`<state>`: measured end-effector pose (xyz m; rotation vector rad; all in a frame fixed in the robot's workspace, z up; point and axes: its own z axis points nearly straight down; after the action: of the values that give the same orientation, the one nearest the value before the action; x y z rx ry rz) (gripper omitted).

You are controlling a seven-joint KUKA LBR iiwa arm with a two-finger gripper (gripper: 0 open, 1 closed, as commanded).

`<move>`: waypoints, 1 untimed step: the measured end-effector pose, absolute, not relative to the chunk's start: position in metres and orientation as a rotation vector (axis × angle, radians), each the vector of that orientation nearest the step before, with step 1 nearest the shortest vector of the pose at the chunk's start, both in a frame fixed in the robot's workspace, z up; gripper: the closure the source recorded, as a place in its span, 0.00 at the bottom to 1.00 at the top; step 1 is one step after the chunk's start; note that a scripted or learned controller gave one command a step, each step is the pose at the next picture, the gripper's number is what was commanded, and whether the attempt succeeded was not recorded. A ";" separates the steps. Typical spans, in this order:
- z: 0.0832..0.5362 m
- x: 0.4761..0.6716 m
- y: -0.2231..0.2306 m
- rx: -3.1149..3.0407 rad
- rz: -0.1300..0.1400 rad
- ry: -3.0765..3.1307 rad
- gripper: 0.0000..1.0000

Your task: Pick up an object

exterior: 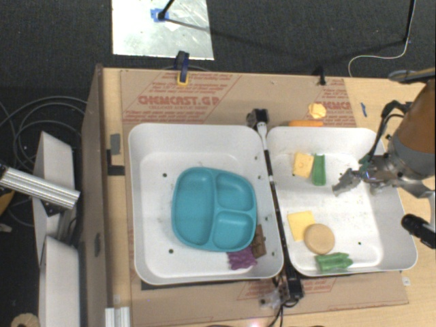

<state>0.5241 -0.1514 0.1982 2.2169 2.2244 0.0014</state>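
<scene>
My gripper [343,181] hangs over the right bin [392,240], near its right side, at the end of the grey arm. It stands open with nothing between its fingers. Just left of it a green cylinder [318,169] lies beside a yellow block [302,163]. Nearer the front of the same bin are a flat yellow square [300,223], a tan round disc [319,238] and a green piece [334,261].
The left bin [146,203] holds a teal divided plate [213,208], with a purple piece [239,258] and a brown piece [259,244] at the plate's front edge. An orange stick [306,122] and a yellow round piece [317,110] lie on the cardboard behind the right bin.
</scene>
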 end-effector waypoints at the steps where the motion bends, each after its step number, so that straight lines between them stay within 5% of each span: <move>1: 0.079 0.554 -0.129 2.213 0.001 2.229 0.00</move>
<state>0.5542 -0.1287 0.0792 2.2133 2.2290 0.0012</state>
